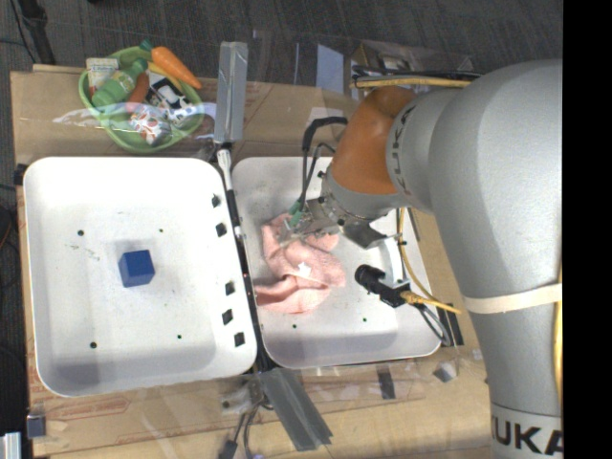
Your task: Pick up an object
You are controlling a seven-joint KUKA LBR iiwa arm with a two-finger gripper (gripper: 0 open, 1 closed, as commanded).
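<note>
A crumpled pink cloth (pixel 298 268) lies in the right bin (pixel 325 342), left of its middle. The gripper (pixel 304 220) is down at the cloth's upper edge, under the orange-banded wrist (pixel 368 156). The wrist and arm hide much of the gripper from above. A blue cube (pixel 137 268) sits alone in the left bin (pixel 105 208), far from the gripper.
A green bowl (pixel 143 94) with toy vegetables and packets stands behind the left bin. The big grey arm (pixel 497 208) covers the right side of the bench. A black cable and connector (pixel 382 285) hang over the right bin. A metal divider (pixel 229 94) runs between the bins.
</note>
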